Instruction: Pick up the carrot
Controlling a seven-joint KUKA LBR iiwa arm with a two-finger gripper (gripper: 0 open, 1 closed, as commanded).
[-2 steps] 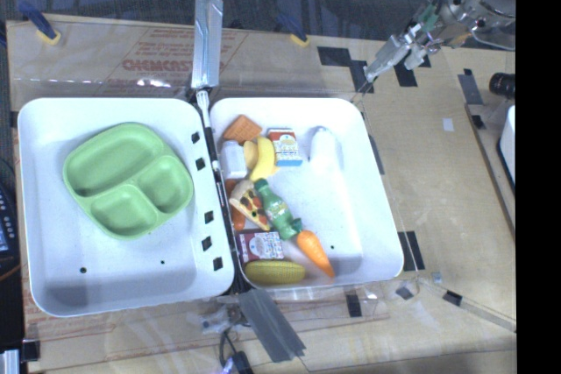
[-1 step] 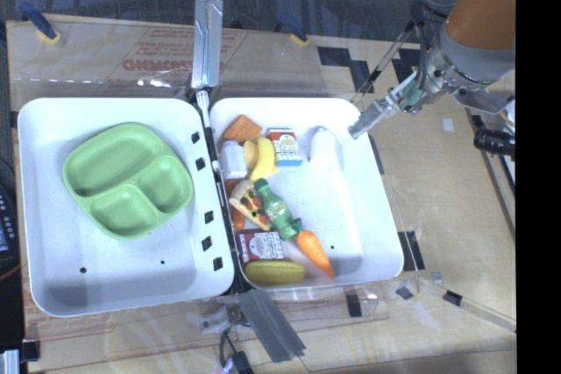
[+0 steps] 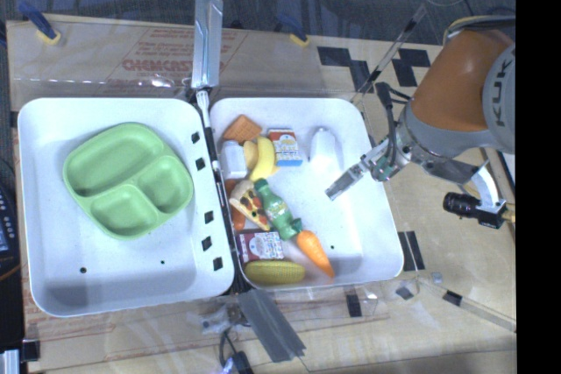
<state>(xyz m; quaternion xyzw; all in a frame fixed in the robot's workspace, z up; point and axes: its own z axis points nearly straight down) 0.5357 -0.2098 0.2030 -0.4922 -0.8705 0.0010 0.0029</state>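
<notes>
Two shallow white bins sat side by side on the bench. A green divided plate (image 3: 129,178) lay in the left bin (image 3: 44,267). The carrot (image 3: 313,250) lay near the front of the right bin (image 3: 372,232), its leafy end touching a green bottle (image 3: 277,215), with a corn cob (image 3: 274,272) just beside it. The gripper (image 3: 337,187) hung over the bin's right side, apart from the carrot; whether it was open or closed could not be told.

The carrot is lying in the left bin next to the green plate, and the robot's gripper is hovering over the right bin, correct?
Not quite. The camera view shows the carrot in the right bin, among the other toy foods; the green plate sits alone in the left bin. The gripper does hover over the right bin.
</notes>
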